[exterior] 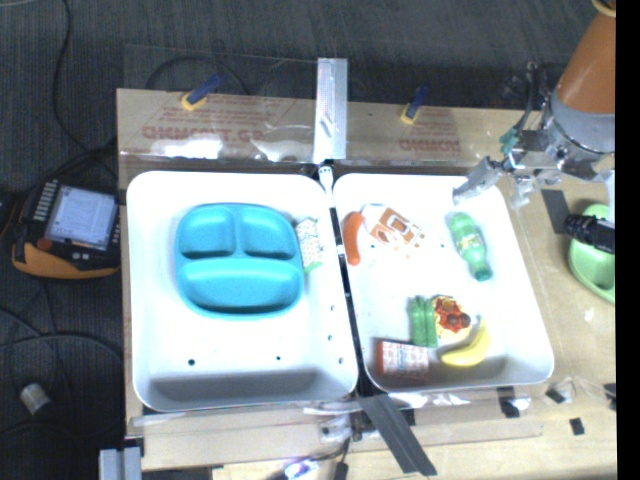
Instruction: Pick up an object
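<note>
Red packet [403, 357] front; end effector [490, 180] tilted over right bin's [530, 298] back-right corner.

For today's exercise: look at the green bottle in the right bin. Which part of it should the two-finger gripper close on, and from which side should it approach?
Probably the middle of the green bottle, from straight above. It lies on its side on the floor of the right bin, long axis running toward the view's lower right, so fingers set across the narrow width should fit. Nothing touches it, and the gripper hangs just above it in the view.
</note>
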`<state>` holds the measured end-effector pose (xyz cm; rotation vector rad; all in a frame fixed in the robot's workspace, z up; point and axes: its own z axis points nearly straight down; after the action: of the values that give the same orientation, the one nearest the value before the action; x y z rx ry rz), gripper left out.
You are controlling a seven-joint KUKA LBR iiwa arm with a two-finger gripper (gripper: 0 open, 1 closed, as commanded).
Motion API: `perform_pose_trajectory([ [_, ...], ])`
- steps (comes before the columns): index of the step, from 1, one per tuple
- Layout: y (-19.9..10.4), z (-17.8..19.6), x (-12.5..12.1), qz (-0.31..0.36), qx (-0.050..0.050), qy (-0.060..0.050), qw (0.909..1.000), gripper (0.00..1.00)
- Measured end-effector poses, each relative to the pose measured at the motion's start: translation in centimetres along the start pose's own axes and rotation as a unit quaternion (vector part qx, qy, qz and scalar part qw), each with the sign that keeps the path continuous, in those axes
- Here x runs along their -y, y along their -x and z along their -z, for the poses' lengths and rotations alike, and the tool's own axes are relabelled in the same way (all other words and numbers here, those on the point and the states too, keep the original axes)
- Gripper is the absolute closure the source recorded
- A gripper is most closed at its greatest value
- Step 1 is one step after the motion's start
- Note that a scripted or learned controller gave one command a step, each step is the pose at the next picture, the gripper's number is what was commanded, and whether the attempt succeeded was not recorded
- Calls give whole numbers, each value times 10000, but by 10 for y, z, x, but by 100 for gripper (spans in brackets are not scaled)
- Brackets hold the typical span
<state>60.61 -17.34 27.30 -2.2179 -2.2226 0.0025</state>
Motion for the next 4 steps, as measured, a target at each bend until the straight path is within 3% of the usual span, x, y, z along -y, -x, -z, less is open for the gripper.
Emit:
perform_pose_trajectory([
  [1,0,0,0,0,0,0,10000,0],
  [2,36,-136,-25,392,11,-6,9992,0],
  [3,28,-170,-8,590,-2,8,9983,0],
  [4,27,-161,-8,592,-14,3,9982,100],
])
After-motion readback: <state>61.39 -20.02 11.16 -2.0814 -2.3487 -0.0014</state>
